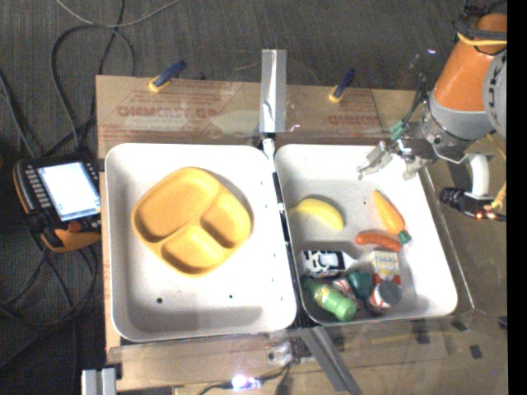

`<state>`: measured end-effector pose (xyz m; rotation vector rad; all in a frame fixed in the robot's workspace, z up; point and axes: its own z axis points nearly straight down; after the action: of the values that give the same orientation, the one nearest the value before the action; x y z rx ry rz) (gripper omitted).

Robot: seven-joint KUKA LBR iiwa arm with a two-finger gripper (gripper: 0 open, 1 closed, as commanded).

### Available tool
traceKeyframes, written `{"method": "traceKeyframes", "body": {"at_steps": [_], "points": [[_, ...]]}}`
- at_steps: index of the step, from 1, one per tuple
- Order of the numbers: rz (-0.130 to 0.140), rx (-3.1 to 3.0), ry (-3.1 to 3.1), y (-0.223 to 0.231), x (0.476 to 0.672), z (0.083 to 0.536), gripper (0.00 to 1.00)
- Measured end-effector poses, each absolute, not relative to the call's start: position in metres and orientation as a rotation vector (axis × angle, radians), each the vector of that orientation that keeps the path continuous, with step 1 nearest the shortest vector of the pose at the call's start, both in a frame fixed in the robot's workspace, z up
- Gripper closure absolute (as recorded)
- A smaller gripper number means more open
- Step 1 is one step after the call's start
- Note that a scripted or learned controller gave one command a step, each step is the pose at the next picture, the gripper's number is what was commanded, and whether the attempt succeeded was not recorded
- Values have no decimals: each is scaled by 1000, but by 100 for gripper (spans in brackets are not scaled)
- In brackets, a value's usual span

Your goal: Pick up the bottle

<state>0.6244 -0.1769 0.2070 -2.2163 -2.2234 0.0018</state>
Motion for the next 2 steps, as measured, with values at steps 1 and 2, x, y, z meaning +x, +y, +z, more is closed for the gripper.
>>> {"method": "traceKeyframes", "body": {"at_steps": [1, 2], "points": [[0, -1712, -2630, -122, 563, 133, 0], [1, -1700, -2641, -70, 489, 278, 0]]}}
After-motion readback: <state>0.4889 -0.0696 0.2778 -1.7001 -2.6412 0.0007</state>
